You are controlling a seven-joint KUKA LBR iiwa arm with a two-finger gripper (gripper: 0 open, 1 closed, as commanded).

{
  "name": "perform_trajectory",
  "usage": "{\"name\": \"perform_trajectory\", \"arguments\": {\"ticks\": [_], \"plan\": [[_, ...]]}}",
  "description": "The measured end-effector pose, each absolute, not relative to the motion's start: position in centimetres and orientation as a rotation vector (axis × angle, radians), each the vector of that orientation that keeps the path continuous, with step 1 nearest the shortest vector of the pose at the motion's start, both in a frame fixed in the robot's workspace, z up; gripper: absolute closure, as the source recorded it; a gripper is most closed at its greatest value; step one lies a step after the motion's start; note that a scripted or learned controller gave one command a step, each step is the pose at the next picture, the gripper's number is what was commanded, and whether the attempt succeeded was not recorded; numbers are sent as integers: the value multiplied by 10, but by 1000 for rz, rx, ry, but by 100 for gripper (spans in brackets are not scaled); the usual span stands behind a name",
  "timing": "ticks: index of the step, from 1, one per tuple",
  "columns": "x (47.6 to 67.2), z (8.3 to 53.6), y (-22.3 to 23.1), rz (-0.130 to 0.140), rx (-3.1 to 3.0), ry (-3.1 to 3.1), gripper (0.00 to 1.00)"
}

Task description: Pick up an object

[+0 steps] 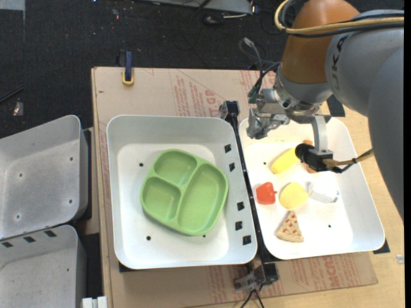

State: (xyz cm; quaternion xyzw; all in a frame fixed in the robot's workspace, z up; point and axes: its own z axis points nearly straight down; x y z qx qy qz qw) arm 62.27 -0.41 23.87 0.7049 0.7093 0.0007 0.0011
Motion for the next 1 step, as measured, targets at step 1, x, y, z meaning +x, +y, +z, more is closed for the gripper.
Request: {"name": "perform_trajectory", "arguments": {"ticks": [1], "plan": [[627,247,48,4,2212,2229,100]]}}
